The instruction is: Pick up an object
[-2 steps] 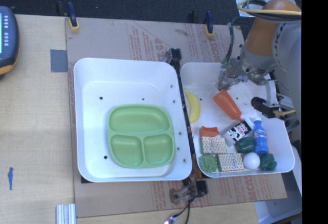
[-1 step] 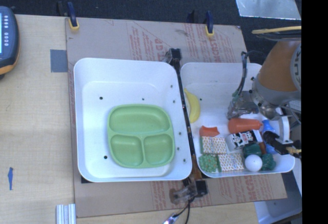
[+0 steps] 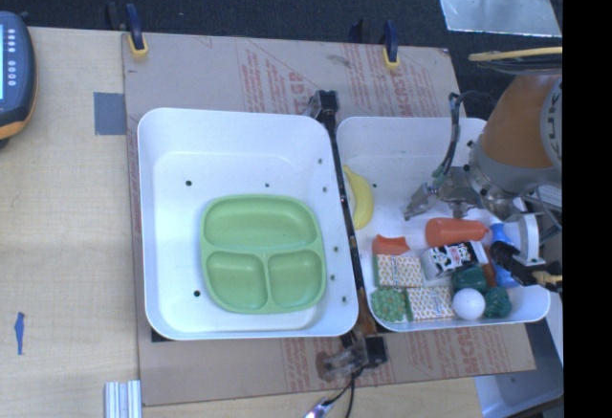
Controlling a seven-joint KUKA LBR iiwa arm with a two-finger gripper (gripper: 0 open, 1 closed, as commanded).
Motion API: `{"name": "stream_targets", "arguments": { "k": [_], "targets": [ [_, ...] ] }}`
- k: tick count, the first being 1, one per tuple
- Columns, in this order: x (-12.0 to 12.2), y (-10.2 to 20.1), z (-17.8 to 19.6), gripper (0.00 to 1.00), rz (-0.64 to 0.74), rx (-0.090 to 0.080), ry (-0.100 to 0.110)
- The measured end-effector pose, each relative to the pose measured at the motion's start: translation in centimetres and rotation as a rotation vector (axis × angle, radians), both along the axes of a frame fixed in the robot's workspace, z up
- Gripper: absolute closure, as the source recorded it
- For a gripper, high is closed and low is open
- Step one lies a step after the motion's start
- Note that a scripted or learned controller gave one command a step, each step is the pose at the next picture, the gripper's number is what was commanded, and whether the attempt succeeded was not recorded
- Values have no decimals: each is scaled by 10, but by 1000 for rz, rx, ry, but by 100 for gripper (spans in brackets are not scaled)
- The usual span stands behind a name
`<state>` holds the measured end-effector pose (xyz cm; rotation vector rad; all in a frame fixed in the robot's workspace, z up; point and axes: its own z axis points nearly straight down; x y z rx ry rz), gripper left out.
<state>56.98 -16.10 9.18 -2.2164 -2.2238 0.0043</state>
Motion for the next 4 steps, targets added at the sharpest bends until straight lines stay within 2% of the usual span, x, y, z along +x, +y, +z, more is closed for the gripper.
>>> {"name": "stream_targets", "arguments": {
  "k": [1, 2, 3, 4],
  "targets": [
    [-43, -20, 0, 0, -1, 0, 2],
    [32, -52, 1, 0, 3, -3, -8],
    [87, -51, 101, 0, 3, -4, -14],
    [17, -20, 24, 0, -1, 4, 11]
  ]
}}
